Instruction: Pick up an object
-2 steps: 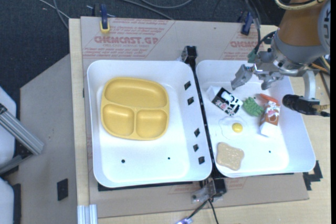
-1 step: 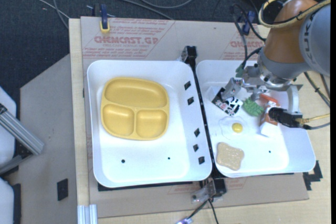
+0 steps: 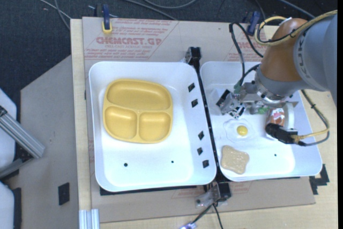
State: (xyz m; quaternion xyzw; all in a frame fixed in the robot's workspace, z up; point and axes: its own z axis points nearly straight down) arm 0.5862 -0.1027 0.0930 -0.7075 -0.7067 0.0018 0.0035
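Observation:
My gripper (image 3: 231, 104) hangs low over the upper left part of the right bin (image 3: 305, 161), below the orange-banded wrist (image 3: 281, 61). Just beneath and in front of it lies a toy fried egg (image 3: 242, 130), white with a yellow yolk. A tan slice of toast (image 3: 235, 160) rests near the bin's front left corner. To the right of the gripper lies a small red and white item (image 3: 277, 116), with a bit of green (image 3: 261, 110) beside it, partly hidden by the arm. Nothing shows clearly in the gripper's grasp.
The left bin (image 3: 102, 158) holds a yellow divided plate (image 3: 138, 110). A black divider with clips (image 3: 199, 115) runs between the bins. A black and yellow cable (image 3: 292, 137) loops off the arm over the right bin. Cables trail across the floor behind the bench.

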